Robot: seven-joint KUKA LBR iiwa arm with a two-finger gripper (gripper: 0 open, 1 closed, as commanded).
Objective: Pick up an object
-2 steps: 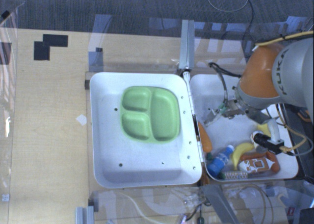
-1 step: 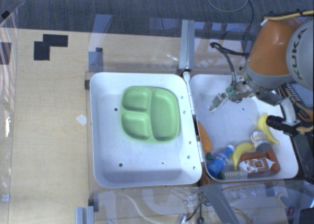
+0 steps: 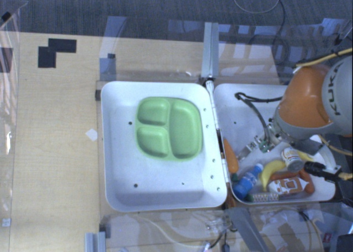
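Table (image 3: pixel 60 151): pale wood, carrying two white bins side by side.
Left bin (image 3: pixel 118 179): holds one green divided tray (image 3: pixel 169 127), lying flat near its middle, well apart from the arm.
Right bin (image 3: pixel 237 107): its far half is bare; the loose things are crowded into its near end.
Carrot (image 3: pixel 231 156): orange, lying along the right bin's left wall.
Bottle (image 3: pixel 246 180): blue, tilted, near the near-left corner, just right of the carrot.
Banana (image 3: pixel 271 169): yellow, just right of the bottle, touching or nearly touching a red-brown packet (image 3: pixel 290 185) on its near side.
Can (image 3: pixel 292 157): small, round top, on the far side of the packet, just beside the arm.
Arm (image 3: pixel 306 102): reaches in from the right; its orange band hangs over the right bin's right half.
Gripper (image 3: pixel 265 143): low over the right bin, just on the far side of the pile; whether it is spread or pressed together I cannot tell, and nothing is seen between its tips.
Thing to pick: probably the banana or the bottle, both just on the near side of the gripper.
Risk: the pile is tight, so a descent could land on two items at once and push them apart instead of pinching one.
Risk: the rounded banana, bottle and can may roll or slip out as the gripper closes.
Risk: the carrot lies against the wall, leaving little room there.
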